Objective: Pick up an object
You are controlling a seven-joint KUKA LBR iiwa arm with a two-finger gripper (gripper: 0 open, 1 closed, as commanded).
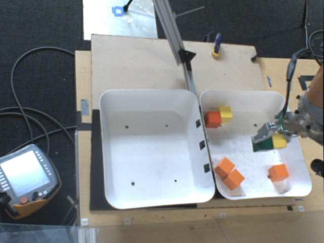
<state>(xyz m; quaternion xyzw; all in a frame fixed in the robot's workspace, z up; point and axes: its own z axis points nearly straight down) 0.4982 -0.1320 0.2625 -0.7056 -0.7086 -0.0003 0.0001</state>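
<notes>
My gripper (270,133) hangs low over the right side of the right bin (243,93), reaching in from the right edge. Directly beneath it lie a green block (262,146) and a yellow block (280,143), side by side and partly covered by the gripper. I cannot tell whether either block is held. A red block (212,119) and a second yellow block (226,113) touch each other at the bin's back left. Two orange blocks (229,172) sit together near the front, and another orange block (278,172) lies at the front right.
The left bin (147,93) stands next to the right one, with a divider wall between them. A metal pole (169,27) slants over the bench behind the bins. A teach pendant (25,178) and cables lie on the floor to the left.
</notes>
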